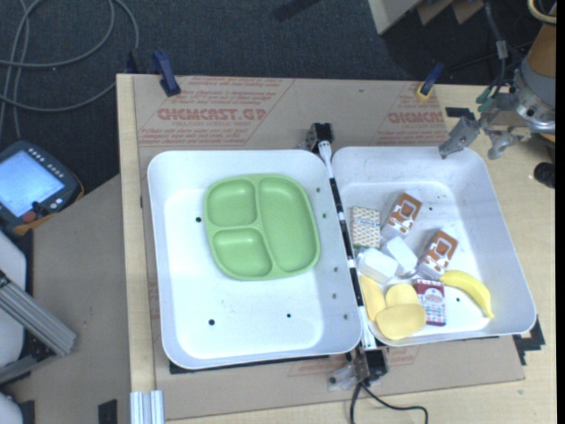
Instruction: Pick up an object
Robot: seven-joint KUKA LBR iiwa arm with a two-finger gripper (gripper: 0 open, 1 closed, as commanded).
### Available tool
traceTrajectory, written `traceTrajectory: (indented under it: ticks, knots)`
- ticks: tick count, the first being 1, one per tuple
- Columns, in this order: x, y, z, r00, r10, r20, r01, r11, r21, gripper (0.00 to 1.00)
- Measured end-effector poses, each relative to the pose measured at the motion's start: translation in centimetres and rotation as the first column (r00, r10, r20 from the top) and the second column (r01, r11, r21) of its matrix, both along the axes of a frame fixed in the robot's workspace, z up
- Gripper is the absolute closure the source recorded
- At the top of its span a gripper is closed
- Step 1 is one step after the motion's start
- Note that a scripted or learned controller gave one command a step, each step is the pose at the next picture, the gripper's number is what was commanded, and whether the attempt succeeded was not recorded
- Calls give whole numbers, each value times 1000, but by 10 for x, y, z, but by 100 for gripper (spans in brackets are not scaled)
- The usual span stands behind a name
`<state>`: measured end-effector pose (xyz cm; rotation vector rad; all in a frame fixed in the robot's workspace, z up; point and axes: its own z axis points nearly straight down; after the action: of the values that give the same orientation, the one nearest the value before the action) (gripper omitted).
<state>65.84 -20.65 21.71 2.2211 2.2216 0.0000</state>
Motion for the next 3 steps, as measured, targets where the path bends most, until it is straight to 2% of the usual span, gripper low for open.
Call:
traceTrajectory:
  ticks: [1, 2, 3]
  knots:
    - [-76, -14, -123, 1000, 2, -5, -2, 1000, 7, 0]
    - [-118, 39, -131, 1000, 1, 1, -1, 1000, 0, 0]
    - [-116, 39, -119, 1000, 0, 8, 0, 1000, -2, 100]
